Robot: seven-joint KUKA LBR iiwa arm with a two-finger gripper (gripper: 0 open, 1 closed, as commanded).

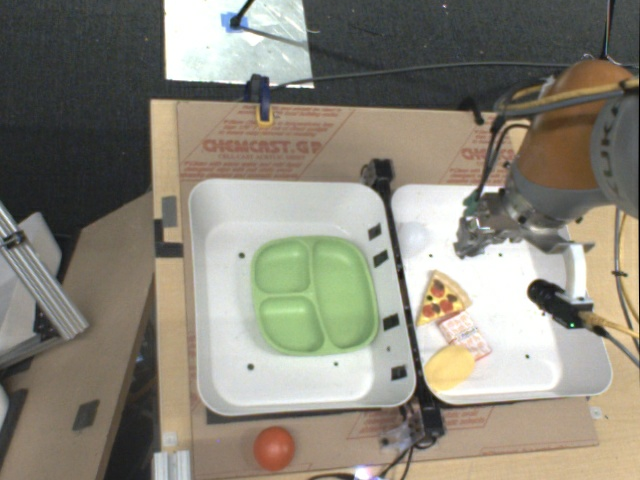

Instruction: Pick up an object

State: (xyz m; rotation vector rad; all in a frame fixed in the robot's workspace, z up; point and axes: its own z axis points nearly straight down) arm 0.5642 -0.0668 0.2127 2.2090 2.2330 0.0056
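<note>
A pizza slice (441, 299) lies in the right bin (520, 373), near its left wall, below and left of the hand (472, 236). The hand hangs over the bin's upper part, apart from the slice; whether it is clenched or released cannot be told. Just below the slice lie a pink packet (468, 334) and a smooth yellow lump (449, 367). The left bin (220, 268) holds a glossy green divided tray (314, 294). An orange ball (273, 447) sits on the desk (120, 298).

Arm (570, 148) reaching in (from right)
</note>
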